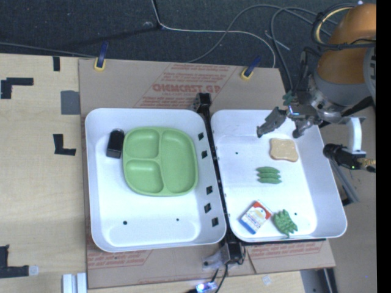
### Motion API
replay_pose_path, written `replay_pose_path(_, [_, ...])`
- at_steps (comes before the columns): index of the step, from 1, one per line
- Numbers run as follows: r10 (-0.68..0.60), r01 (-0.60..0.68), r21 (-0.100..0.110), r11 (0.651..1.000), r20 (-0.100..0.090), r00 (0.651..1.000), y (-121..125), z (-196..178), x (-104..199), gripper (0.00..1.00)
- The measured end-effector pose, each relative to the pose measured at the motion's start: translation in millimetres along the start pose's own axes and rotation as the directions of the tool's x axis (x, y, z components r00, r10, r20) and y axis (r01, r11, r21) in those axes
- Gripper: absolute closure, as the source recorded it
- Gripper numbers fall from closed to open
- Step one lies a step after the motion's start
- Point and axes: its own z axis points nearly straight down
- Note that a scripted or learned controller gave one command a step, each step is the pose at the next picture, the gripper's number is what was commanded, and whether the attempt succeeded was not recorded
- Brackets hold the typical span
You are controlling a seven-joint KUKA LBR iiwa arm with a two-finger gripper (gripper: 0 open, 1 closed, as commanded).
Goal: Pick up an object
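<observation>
Gripper (286, 127) of mine hung with its two fingers spread apart, clamping nothing, over the right bin (324, 182). At its 6 o'clock, just beside, lay the bread slice (284, 149), tan and flat. Both white bins sat on brown cardboard (183, 84).
</observation>
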Motion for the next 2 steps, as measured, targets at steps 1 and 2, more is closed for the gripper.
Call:
replay_pose_path(1, [0.001, -0.001, 0.006, 1.000, 0.000, 1.000, -3, 64, -2, 0.00])
replay_pose_path(2, [0.000, 0.000, 0.005, 1.000, 0.000, 1.000, -4, 109, 2, 0.00])
